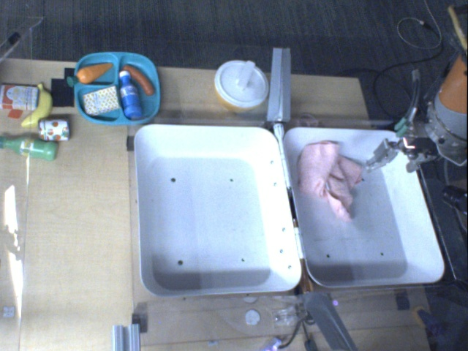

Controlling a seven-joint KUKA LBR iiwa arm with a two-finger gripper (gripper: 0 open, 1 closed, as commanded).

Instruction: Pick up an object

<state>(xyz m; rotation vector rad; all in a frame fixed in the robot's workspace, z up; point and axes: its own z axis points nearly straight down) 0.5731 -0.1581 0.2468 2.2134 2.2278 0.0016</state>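
Gripper (371, 161), finger spread not resolvable at this angle, tip at the right edge of the crumpled pink cloth (328, 176) lying in the upper left of the right bin (409, 269), bare floor below; left bin (212, 218) alongside.

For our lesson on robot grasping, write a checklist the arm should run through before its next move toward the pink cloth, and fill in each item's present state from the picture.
1. Target present: pink cloth lies crumpled in the right bin. Ok.
2. Gripper near target: it sits at the cloth's right edge. Ok.
3. Cloth between the fingers: too small to tell. Cannot tell.
4. Cloth lifted off the bin floor: it appears to lie flat. Not ok.
5. Nothing else near the cloth to obstruct a grasp. Ok.
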